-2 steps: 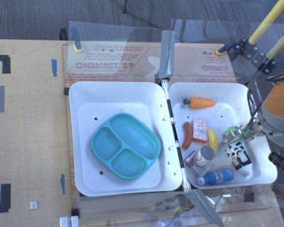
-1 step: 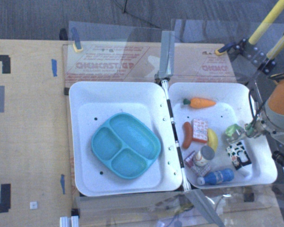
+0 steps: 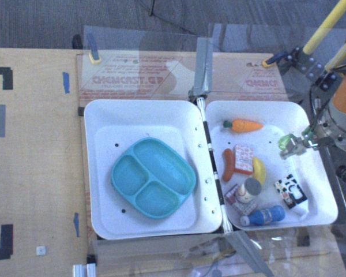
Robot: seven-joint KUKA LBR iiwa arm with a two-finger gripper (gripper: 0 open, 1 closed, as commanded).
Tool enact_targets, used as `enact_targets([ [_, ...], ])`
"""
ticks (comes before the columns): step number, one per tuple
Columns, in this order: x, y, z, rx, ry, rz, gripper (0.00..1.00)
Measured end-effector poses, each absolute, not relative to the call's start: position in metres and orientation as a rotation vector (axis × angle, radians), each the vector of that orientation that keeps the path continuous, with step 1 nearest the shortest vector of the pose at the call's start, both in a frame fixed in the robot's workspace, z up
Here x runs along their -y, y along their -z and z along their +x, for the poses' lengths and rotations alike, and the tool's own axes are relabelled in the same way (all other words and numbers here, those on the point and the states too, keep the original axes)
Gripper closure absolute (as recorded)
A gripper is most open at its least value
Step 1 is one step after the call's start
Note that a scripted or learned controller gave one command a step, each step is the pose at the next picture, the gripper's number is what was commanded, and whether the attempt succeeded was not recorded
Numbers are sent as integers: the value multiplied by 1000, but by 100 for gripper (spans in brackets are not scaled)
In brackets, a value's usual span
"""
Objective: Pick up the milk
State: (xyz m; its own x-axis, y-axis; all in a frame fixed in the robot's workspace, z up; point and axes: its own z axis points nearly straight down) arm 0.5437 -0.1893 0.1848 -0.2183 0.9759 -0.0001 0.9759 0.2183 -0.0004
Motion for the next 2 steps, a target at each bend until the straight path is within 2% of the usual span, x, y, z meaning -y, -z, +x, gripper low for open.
enact_targets([
  [1, 190, -185, 544, 2451, 0, -1966, 0],
  [2, 218, -95, 487, 2429, 6, -1989, 0],
])
